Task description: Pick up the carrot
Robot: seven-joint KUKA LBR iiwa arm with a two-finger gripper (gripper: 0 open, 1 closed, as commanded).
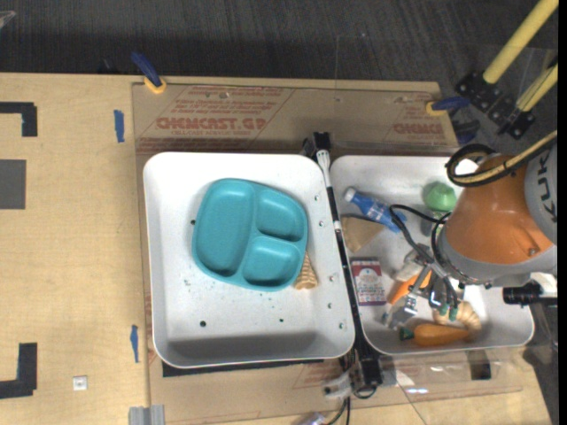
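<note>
A: Where is the end effector [423, 297]?

B: Low in the right bin [505, 330], under the arm's orange band [492, 224]. It sits among cables and small metal parts, just above the bin's near wall.

A: Is it gripping anything?

B: I cannot tell. The wrist and the clutter round it cover the tips, so how wide they stand and whether anything lies between them is not clear.

A: And the carrot [439, 333]?

B: Just below the end effector, lying flat on the bin floor, its length running left to right, with a green stub at its left end. It looks very near the tips, maybe touching; I cannot say which.

A: What else is close by?

B: Left of the end effector, a small red-and-white packet [367, 281] lies against the bin's left wall. Up and to the left lies a blue wrapper or tube [372, 208]. Straight above, half behind the arm, is a green ball [438, 195].

A: And further off?

B: Well to the left, in the left bin [177, 326], a teal divided plate [249, 234] rests with a tan waffle-textured piece [306, 275] peeking out at its lower right corner. Both bins stand on the cardboard-covered tabletop [71, 264].
</note>
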